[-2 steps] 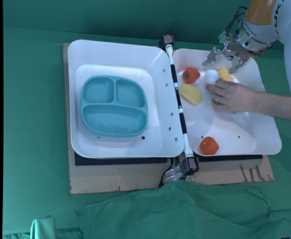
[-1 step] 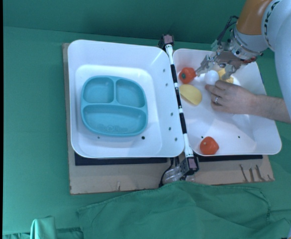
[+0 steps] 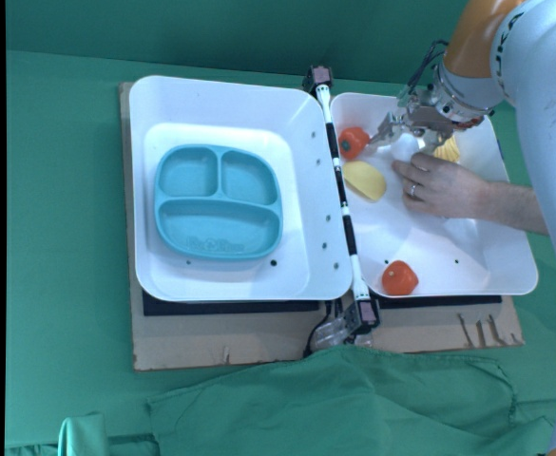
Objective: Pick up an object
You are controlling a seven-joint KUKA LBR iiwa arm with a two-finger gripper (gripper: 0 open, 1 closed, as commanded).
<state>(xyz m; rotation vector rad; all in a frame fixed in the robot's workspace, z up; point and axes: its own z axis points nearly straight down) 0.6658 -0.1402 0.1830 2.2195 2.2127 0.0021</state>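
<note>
My gripper (image 3: 406,137) hangs low over the far part of the right bin (image 3: 468,255), open, with only white bin floor between its fingers. A red tomato-like piece (image 3: 354,142) lies just to its left, by the divider. A yellow piece (image 3: 365,180) lies in front of that one. Another yellow piece (image 3: 448,149) sits right beside the gripper, partly hidden by it. A second red piece (image 3: 400,277) rests near the bin's front edge.
A person's hand (image 3: 439,184) with a ring reaches into the right bin from the right, just in front of the gripper. The left bin (image 3: 163,103) holds a teal divided plate (image 3: 219,201). Green cloth (image 3: 354,402) lies in front of the bench.
</note>
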